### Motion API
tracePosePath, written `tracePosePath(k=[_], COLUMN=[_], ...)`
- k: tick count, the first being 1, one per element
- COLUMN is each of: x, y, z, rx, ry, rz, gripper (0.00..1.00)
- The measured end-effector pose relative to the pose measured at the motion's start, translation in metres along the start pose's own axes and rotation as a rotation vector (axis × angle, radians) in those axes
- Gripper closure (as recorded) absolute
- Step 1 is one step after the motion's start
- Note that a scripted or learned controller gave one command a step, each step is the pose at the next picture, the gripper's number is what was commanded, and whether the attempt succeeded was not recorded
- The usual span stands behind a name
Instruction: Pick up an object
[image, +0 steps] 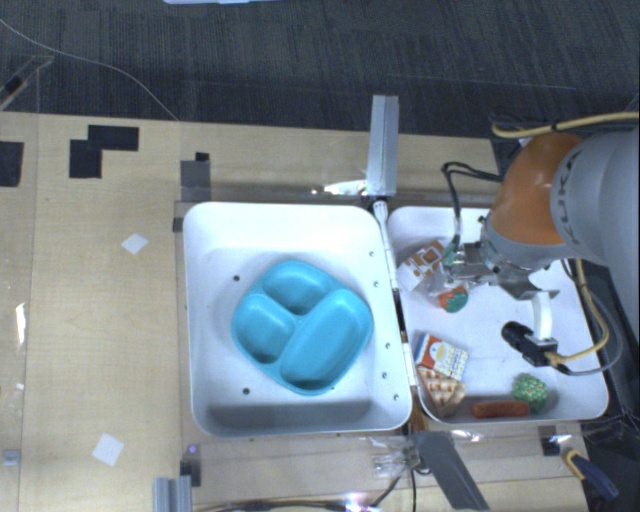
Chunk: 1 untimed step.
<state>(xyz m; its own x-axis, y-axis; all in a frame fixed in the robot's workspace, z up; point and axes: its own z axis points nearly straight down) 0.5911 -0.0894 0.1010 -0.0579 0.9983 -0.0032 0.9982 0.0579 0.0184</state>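
Low, end effector (452, 285) (right bin (575, 400)) over red-teal object (454, 299).

- Two white bins: left bin (205, 330), right bin (585, 330).
- One blue divided tray (300, 325).
- One waffle box (441, 362).
- One green ball (530, 389).
- One sausage (498, 408).
- One small carton (425, 260).

The bulky grey metal arm (600, 195) wore a rounded orange band (530, 195), with black and yellow cables (585, 350) looping beside its wrist.
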Motion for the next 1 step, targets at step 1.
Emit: tracePosePath(k=[1], x=[0.069], y=[0.0422], z=[-0.0993], rx=[0.014], ry=[0.003], rz=[0.003], gripper=[1.0])
